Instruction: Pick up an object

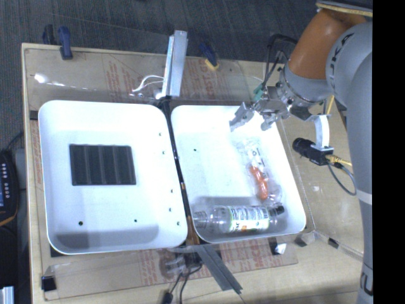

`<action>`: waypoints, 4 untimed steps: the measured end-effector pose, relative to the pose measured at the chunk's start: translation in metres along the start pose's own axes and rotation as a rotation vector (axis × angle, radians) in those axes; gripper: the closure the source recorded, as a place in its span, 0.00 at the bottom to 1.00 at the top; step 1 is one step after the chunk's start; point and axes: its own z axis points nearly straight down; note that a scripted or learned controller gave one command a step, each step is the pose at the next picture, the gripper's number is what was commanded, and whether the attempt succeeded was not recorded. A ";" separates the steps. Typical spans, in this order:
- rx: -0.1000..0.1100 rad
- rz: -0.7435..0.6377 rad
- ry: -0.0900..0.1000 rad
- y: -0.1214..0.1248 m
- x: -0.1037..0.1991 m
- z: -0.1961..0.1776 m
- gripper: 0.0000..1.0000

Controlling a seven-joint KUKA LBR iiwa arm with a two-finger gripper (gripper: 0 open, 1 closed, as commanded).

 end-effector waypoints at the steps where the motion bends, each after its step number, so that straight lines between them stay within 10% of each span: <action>1: 0.001 0.016 0.000 -0.038 -0.018 0.078 0.00; 4: -0.003 -0.149 -0.001 -0.053 -0.018 0.052 0.00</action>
